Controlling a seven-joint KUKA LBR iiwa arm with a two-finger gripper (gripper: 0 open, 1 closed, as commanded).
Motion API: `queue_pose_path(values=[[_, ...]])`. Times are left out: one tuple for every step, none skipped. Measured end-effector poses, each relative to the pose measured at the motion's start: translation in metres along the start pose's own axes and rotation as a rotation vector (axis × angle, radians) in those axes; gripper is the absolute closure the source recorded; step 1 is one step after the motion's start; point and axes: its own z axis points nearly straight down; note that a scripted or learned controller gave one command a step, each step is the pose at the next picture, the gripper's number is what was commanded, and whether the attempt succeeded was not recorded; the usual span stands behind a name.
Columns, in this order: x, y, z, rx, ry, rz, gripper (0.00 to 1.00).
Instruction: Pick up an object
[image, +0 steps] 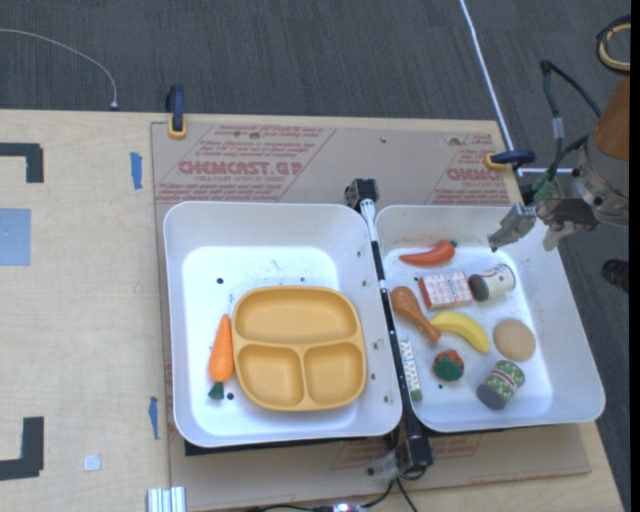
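Claw: we saw the claw (528, 226) at the right of the frame, over the upper right rim of the right bin (580, 335); it gripped nothing, and we could not tell whether it stood open or closed.
Things to pick: the red pepper (428, 254), jar (493, 284), drumstick (413, 311), banana (461, 330) and egg (514, 339) lay in that bin.
Nearest: the jar lay just below the claw.
Advice: we judged it best to descend squarely over a thing lying apart, since the middle was crowded.
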Motion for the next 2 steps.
queue_pose_path(values=[[0.055,-0.021,0.153,-0.002,0.0,0.001,0.0],[0.056,-0.105,0.164,-0.019,-0.006,0.001,0.0]])
